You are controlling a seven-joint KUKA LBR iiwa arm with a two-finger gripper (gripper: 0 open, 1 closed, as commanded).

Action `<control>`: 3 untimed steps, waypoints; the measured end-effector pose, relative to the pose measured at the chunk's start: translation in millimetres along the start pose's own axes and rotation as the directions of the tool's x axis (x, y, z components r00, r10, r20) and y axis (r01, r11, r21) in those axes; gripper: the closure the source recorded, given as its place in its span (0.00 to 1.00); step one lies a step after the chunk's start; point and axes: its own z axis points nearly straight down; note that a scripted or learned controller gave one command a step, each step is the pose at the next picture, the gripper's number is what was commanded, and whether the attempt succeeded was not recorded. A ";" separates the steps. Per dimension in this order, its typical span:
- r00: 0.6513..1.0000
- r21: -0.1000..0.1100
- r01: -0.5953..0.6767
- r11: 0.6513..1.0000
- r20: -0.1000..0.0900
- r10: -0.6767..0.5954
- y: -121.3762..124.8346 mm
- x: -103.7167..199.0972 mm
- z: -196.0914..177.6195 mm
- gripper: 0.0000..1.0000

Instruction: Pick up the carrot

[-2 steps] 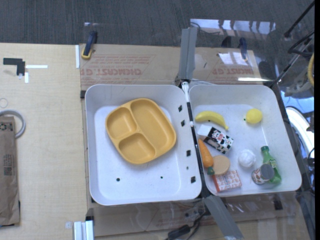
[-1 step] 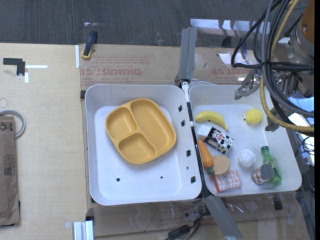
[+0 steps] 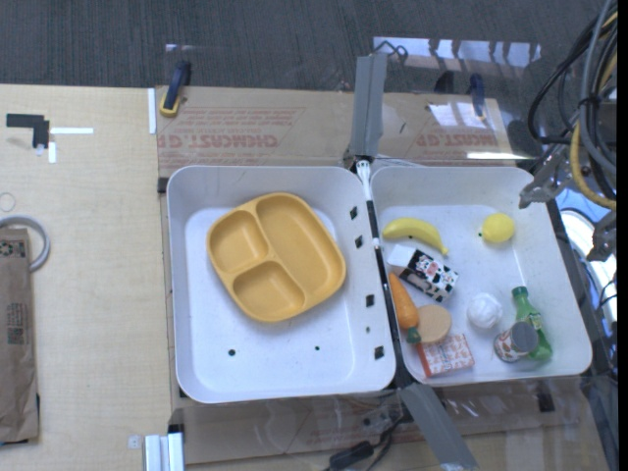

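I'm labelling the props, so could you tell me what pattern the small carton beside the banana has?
The small carton has black-and-white cow-style patches, seen in the camera view.

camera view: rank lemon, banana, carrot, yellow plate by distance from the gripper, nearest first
From the gripper, at the right bin's far right edge:
1. lemon, right bin, far side
2. banana, right bin, far left
3. carrot, right bin, left wall
4. yellow plate, left bin

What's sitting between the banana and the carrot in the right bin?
In the camera view, the black-and-white milk carton lies between the banana and the carrot, close against the carrot's upper end.
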 end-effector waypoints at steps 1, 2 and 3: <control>0.974 -0.002 0.226 0.974 0.000 -0.226 65.8 -60.5 0.3 0.00; 0.937 -0.002 0.348 0.937 0.000 -0.348 35.5 -15.4 10.6 0.00; 0.972 -0.002 0.235 0.972 0.000 -0.235 31.9 -11.9 9.0 0.00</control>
